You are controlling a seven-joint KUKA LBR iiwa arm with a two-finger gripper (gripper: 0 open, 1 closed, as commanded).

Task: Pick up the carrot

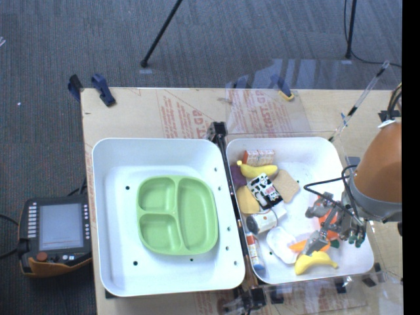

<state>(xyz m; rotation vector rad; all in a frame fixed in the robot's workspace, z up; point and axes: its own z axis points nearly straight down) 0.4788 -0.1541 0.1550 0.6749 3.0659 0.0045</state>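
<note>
At lower left of the right bin (328,146) a banana (315,262) lay just below the carrot (303,245), which showed orange against a white piece. The end effector (326,231) hung just right of it; you could not tell its opening, nor anything gripped. You needed to descend squarely over the carrot, clear of the banana.

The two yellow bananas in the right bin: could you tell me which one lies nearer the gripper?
The banana at the bin's near edge, just below the gripper and beside the orange carrot. The other banana lies farther back, near the bin's far left corner.
</note>
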